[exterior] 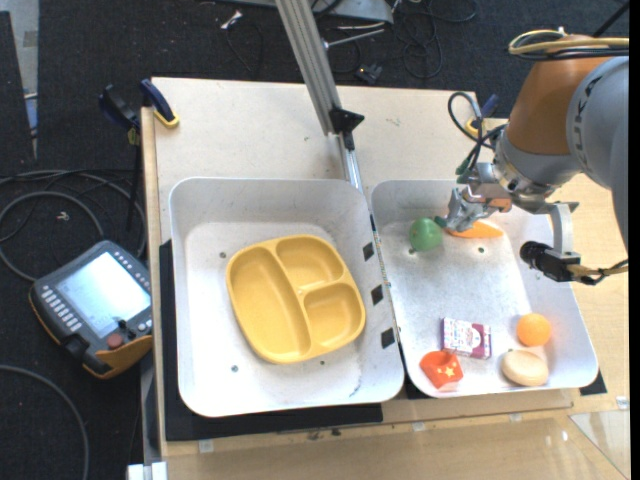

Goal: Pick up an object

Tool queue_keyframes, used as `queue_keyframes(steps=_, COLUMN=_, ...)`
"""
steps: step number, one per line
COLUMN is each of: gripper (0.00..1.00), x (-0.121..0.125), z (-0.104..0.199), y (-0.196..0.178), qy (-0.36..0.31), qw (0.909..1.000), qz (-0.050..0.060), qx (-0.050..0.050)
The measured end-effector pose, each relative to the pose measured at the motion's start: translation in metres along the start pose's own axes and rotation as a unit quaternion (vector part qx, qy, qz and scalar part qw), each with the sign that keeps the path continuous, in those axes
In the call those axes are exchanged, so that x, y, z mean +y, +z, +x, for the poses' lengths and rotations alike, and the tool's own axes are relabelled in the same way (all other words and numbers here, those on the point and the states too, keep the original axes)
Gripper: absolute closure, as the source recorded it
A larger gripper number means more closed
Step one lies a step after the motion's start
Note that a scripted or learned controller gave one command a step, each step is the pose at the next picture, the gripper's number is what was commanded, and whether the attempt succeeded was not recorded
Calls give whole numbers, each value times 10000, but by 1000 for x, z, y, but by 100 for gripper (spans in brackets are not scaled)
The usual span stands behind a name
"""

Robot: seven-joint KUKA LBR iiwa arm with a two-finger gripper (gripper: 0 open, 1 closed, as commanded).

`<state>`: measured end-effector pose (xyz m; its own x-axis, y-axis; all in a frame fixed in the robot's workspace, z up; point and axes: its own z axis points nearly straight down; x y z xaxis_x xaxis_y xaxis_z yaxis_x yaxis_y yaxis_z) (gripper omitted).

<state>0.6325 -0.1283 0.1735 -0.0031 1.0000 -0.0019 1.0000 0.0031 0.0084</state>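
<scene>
A big yellow plate (296, 297) lay in the left bin (190, 298). In the right bin (490, 278), the gripper (462, 218) hung over an orange thing (480, 231), beside a green ball (426, 234); its grip was too hidden to tell.

I'm counting two white bins on the bench, the left bin (190, 268) and the right bin (500, 278). In the left one I see one yellow divided tray (296, 296), and that tray has three compartments. Over to the right bin, I make it six loose items: one green round piece (426, 234), one orange piece (480, 231) partly under the arm, one small pink-and-white carton (466, 337), one red piece (442, 368), one orange ball (534, 329) and one pale beige lump (525, 368). One arm (560, 108), one teach pendant (92, 308) beside the bench.
</scene>
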Motion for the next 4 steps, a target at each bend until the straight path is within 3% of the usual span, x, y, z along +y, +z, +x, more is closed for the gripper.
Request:
queue_keyframes(steps=1, gripper=100, x=2, z=0, y=-35, qy=3, qw=10000, qz=11, qx=2)
queue_keyframes(steps=2, gripper=100, x=1, z=57, y=-39, qy=-25, qw=10000, qz=42, qx=23)
queue_keyframes(steps=4, gripper=100, x=-37, z=174, y=-55, qy=-30, qw=10000, qz=55, qx=24)
